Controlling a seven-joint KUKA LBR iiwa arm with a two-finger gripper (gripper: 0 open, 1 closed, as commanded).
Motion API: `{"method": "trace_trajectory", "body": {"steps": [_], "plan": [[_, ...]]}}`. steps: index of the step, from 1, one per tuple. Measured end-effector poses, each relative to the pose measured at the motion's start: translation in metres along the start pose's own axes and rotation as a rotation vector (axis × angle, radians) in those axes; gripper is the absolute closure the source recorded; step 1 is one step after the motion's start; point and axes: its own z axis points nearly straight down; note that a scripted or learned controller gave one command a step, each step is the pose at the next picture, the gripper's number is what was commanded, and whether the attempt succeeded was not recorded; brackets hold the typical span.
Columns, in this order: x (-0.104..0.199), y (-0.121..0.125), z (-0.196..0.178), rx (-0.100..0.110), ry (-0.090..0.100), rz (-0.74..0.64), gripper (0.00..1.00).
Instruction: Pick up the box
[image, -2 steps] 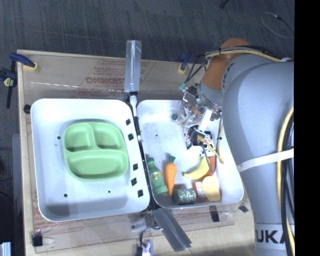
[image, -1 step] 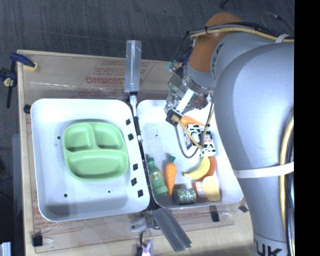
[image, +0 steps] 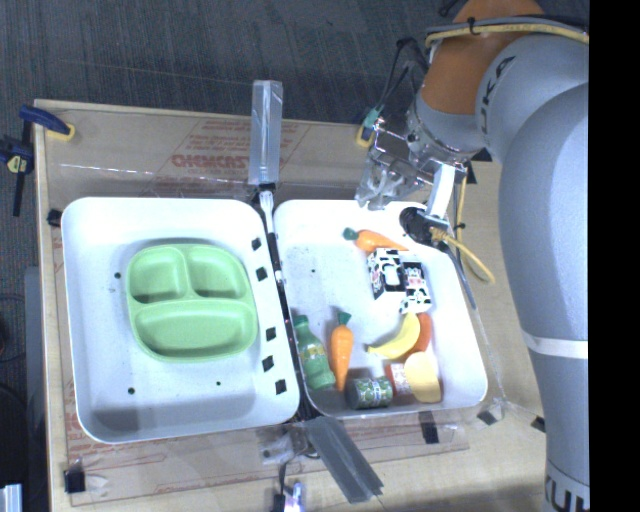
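The box (image: 400, 276) is small, with a black-and-white cow pattern, and lies flat in the upper middle of the right bin (image: 310, 275). My gripper (image: 381, 187) hangs over the far rim of that bin, up and slightly left of the box and apart from it. A small carrot (image: 376, 240) lies between them, just above the box. Nothing shows in the gripper.
Below the box lie a banana (image: 397, 338), a second carrot (image: 342, 352), a green bottle (image: 314, 357), a can (image: 372, 392) and a yellow block (image: 424, 378). A green divided plate (image: 190, 300) sits in the left bin (image: 90, 230). The arm's grey body fills the right side.
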Motion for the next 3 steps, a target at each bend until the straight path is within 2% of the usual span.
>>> {"method": "trace_trajectory", "body": {"steps": [1,2,3], "plan": [[0.001,0.005,0.063,0.003,-0.001,0.042,1.00],[0.036,-0.008,0.024,0.001,0.000,0.253,1.00],[0.092,-0.057,-0.014,0.003,0.000,0.272,1.00]]}}
